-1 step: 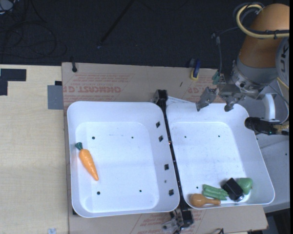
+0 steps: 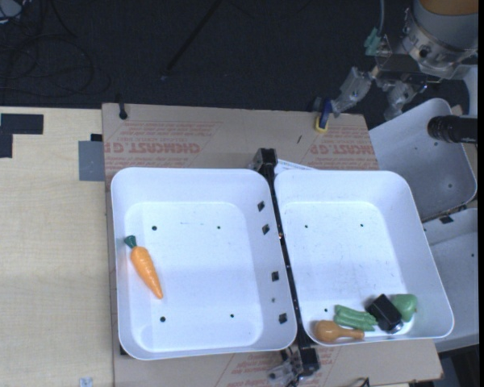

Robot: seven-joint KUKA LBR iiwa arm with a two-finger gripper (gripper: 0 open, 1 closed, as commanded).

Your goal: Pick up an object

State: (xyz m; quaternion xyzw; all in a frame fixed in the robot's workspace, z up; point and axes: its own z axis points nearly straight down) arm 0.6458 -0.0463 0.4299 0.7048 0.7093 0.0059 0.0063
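Your tool (image 2: 359, 87) hangs above the surface behind the right bin (image 2: 351, 185), visibly holding nothing; you cannot tell how open it is. The carrot (image 2: 145, 271) lies alone in the left bin (image 2: 185, 180). The black block (image 2: 385, 313) sits crowded against the right bin's near wall, so a grasp there may well slip.

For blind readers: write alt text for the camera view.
The gripper hangs beyond the right bin, touching nothing. A carrot lies in the left bin; a black block, green toys and an orange gourd share the right bin's near corner.
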